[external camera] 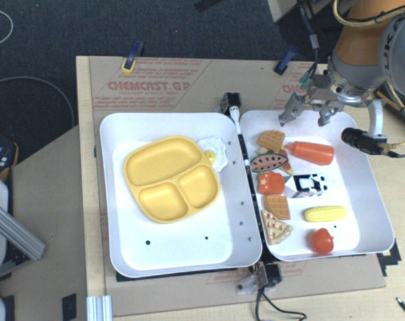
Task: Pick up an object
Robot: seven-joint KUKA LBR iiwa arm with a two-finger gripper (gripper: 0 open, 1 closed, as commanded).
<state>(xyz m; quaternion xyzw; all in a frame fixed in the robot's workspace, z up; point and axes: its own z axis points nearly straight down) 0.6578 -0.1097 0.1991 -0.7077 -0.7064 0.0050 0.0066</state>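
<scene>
**Tool over the right bin's far edge, nothing between its fingers**

The arm (366,25) reaches in from the right, and its tool (308,114) hangs above the far rim of the right bin (369,199) with its two fingers spread wide and nothing between them. Below and just toward the near side lie the toy foods: a waffle piece (271,140), an orange carrot (312,152), a dark oval slice (268,162), a red tomato-like piece (271,182), a black-and-white block (309,184), a square cracker (277,206), a yellow corn cob (324,213), a pizza wedge (276,231) and a red ball-shaped fruit (322,241) (none of them touches the tool).

In the left bin (122,239) a yellow divided plate (170,178) sits tilted, with a fried egg (214,154) just beside its far right corner. Both bins rest on the cardboard-covered worktop (88,85).
</scene>
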